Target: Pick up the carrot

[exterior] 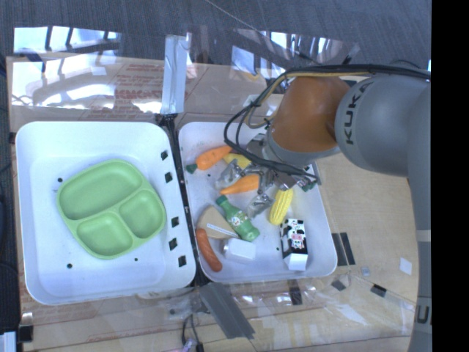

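Two orange carrots lie in the right bin (322, 233). One carrot (213, 156) with a green top rests near the bin's upper left corner. A second, smaller carrot (241, 185) lies in the middle of the bin, directly under my gripper (246, 179). The gripper hangs low over this carrot, its metal parts showing on either side of it. The arm's orange band (308, 112) and grey body cover the bin's upper right part.
Around the gripper lie a yellow corn cob (281, 204), a green bottle (239, 219), a red sausage (207, 247), a beige wedge (208, 220), a white block (239, 251) and a milk carton (294, 243). The left bin (33, 196) holds a green divided plate (110, 207).
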